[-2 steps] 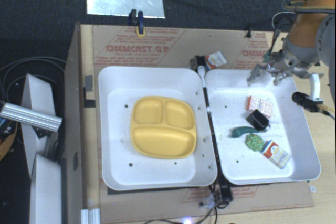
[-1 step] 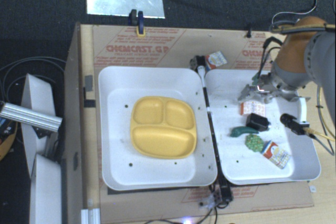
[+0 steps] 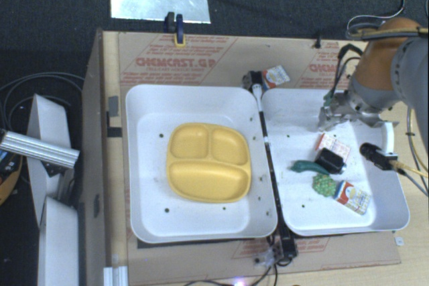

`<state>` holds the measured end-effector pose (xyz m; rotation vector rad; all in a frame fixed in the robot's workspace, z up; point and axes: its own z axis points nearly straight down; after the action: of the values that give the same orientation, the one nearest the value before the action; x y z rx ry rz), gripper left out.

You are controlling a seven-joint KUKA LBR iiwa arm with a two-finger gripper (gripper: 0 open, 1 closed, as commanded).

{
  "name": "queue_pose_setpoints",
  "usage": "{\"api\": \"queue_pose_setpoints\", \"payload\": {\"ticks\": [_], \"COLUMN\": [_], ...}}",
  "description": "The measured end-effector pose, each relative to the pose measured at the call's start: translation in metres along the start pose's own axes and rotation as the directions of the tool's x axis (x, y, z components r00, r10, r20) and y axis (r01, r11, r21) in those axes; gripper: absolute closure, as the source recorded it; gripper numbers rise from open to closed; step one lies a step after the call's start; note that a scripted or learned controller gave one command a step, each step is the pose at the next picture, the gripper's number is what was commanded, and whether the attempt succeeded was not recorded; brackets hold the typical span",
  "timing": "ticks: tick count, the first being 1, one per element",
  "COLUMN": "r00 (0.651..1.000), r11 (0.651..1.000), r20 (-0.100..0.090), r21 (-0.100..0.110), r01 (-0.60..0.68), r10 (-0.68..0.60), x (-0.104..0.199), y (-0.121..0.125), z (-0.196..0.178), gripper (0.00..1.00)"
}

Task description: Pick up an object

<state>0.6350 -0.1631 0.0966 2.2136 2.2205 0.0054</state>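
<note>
Several small objects lie in the right bin (image 3: pixel 295 110). They are a red-and-white packet (image 3: pixel 333 145), a black block (image 3: pixel 330 161), a teal-handled piece (image 3: pixel 308 167), a green knobbly lump (image 3: pixel 324 185) and a small printed carton (image 3: pixel 353 197). My gripper (image 3: pixel 330 119) hangs over the back of this bin, just behind the red-and-white packet, with the grey arm and its orange band (image 3: pixel 379 67) rising to the right. Nothing shows held beneath it.
A yellow divided plate (image 3: pixel 208 162) lies in the left bin (image 3: pixel 144 144). A small packet (image 3: pixel 275 76) rests on the cardboard behind the bins. The ridge between the bins (image 3: pixel 266 144) runs front to back.
</note>
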Motion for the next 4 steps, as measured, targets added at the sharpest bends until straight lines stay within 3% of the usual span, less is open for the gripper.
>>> {"api": "queue_pose_setpoints", "payload": {"ticks": [1, 2, 3, 4], "r00": [1.0, 1.0, 1.0, 1.0], "r11": [1.0, 1.0, 1.0, 1.0], "r20": [0.0, 0.0, -0.003, 0.004], "r21": [0.0, 0.0, 0.008, -0.013], "r01": [0.0, 0.001, -0.003, 0.0], "r10": [0.0, -0.001, 0.003, 0.0], "x": [0.0, -0.021, 0.01, 0.001], "y": [0.0, 0.035, -0.052, -0.077], "z": [0.0, -0.086, -0.01, 0.006], "gripper": [0.0, 0.0, 0.0, 0.0]}}
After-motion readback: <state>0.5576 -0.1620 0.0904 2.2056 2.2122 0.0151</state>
